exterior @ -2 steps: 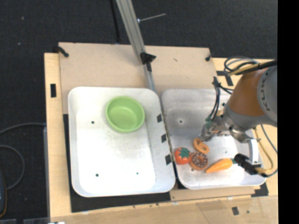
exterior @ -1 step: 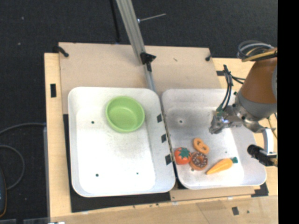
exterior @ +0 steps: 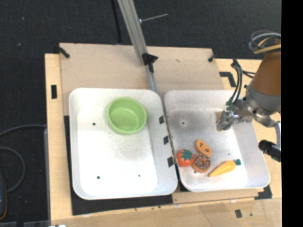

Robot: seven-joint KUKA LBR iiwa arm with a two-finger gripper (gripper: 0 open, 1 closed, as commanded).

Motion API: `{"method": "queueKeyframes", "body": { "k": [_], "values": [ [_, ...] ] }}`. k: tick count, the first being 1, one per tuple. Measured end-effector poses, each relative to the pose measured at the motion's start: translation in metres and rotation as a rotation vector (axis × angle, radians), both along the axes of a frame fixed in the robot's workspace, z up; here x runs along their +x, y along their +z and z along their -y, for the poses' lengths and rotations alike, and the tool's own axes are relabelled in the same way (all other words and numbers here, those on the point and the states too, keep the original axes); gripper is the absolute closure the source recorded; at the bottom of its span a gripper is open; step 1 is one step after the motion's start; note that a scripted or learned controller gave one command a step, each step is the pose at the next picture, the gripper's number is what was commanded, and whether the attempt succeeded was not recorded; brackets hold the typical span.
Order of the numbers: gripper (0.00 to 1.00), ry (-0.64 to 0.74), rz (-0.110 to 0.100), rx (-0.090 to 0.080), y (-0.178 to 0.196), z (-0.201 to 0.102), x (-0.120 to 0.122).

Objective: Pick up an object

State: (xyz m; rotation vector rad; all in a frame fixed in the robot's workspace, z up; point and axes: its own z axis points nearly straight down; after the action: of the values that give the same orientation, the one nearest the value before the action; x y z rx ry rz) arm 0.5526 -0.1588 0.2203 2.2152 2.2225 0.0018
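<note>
While the camera is looking down on the table (exterior: 54, 126), two shallow white bins are sitting side by side on its tan surface. Left bin (exterior: 85, 174): a light green bowl (exterior: 126, 116) is resting upright in its upper middle part, well apart from everything else. A grey metal pole (exterior: 135, 32) is slanting down from the top of the view and ending at the seam between the bins. Right bin (exterior: 255, 174): four small toys are lying clustered in the lower middle area. Going left to right, a red tomato with a green top (exterior: 184, 158) is sitting near the bin's left wall; a round chocolate donut with sprinkles (exterior: 201, 163) is lying just beside it, apparently touching; an orange pretzel-shaped piece (exterior: 203, 147) is lying just above the donut; an orange carrot with a green stub (exterior: 224, 168) is lying tilted to the right of the donut. Further right, the arm is reaching in from the edge, its orange band (exterior: 269, 77) showing above the grey wrist. The pincer (exterior: 223, 123) is hanging over the upper part of the right bin, above and apart from the toy cluster, with nothing visible between its fingers; how wide it is standing cannot be told at this resolution.
</note>
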Motion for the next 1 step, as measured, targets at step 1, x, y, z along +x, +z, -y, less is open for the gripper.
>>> {"method": "queueKeyframes", "body": {
  "k": [1],
  "values": [
    [1.0,0.005,0.001,0.002,0.0129,-0.0485,0.0064]
  ]
}}
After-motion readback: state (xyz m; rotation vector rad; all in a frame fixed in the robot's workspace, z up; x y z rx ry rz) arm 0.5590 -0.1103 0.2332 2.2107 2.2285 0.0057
